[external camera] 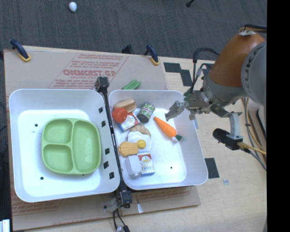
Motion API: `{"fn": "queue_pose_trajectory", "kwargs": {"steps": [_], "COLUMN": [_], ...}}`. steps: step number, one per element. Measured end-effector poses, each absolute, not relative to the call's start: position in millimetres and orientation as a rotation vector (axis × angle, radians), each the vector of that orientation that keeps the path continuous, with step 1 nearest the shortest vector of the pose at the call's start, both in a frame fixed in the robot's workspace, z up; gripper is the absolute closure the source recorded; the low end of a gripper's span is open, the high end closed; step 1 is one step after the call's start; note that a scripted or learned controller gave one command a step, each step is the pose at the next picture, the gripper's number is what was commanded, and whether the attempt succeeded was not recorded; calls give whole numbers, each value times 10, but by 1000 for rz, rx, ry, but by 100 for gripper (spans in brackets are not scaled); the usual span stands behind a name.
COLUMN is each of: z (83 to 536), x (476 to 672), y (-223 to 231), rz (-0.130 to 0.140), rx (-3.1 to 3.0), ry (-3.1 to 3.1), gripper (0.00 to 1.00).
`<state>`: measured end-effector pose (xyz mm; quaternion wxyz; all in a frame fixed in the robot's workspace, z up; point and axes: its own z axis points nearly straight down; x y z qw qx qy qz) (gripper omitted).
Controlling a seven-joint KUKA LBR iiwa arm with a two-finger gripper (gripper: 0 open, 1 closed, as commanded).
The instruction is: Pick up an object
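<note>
Two bins sit side by side; the right bin (192, 156) holds a carrot (165, 127) near its right wall. Just beside the carrot, the gripper (174, 111) hangs over that wall, fingers spread apart, gripping nothing.

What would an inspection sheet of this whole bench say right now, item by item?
Surface: pale wooden bench bearing a printed cardboard sheet held by blue clamps.
Job's things: right white plastic bin holds an orange toy carrot, a small dark tin can, a red toy tomato, a toy croissant, a small milk carton and more toy food.
Clutter: left white plastic bin holds a green divided plate; a green toy piece lies behind the bins.
Hand: two-finger hand above the right bin's far right edge, holding nothing seen.
Cables: black cables beside the arm.
Surroundings: dark carpet, small white ball.
</note>
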<state>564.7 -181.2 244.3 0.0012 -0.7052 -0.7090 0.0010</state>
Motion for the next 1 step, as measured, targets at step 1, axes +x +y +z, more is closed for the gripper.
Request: {"fn": "queue_pose_trajectory", "kwargs": {"steps": [1], "z": [916], "x": [5357], "y": [-1820], "rz": [4], "rx": [-2212], "ry": [-2227], "gripper": [0]}}
